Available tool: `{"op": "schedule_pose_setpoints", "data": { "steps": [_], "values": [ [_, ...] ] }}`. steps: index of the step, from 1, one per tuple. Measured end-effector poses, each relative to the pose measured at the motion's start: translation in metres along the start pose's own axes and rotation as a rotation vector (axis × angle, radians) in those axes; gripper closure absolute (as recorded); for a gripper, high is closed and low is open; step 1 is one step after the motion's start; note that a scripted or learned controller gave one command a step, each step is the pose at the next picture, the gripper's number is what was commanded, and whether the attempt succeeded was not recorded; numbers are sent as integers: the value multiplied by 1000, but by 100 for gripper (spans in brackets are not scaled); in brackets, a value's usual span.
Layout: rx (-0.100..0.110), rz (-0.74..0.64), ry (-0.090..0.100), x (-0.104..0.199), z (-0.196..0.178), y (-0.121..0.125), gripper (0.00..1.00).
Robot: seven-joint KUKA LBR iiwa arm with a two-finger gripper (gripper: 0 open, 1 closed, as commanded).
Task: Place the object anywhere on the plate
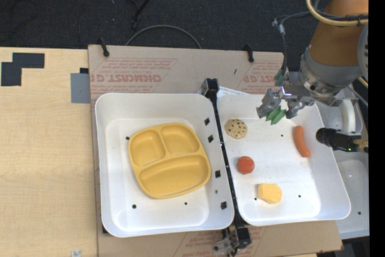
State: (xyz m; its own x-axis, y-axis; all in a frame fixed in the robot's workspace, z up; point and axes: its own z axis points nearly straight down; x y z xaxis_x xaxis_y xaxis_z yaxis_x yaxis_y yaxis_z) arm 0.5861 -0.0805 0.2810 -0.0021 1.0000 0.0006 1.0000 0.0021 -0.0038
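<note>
A yellow divided plate [169,159] lies in the left bin [114,129], with nothing in its three compartments. My gripper [278,109] hangs over the far part of the right bin [325,189], above the floor and to the right of the cookie. A small green object [277,115] shows between its fingers, and the gripper is shut on it. The arm's orange band [343,9] rises at the upper right.
In the right bin lie a round cookie [236,128], a red ball-like piece [245,164], an orange sausage-shaped piece [301,141] and a yellow wedge [270,193]. A black divider [219,153] with clips runs between the bins.
</note>
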Motion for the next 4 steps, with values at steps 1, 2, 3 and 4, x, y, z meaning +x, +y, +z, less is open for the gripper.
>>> {"op": "schedule_pose_setpoints", "data": {
  "steps": [1,2,3,4],
  "values": [
    [1,-3,1,56,6,4,100],
    [-1,0,-1,100,13,16,100],
    [2,0,-1,145,36,13,100],
    [0,-2,-1,190,62,29,100]
  ]
}}
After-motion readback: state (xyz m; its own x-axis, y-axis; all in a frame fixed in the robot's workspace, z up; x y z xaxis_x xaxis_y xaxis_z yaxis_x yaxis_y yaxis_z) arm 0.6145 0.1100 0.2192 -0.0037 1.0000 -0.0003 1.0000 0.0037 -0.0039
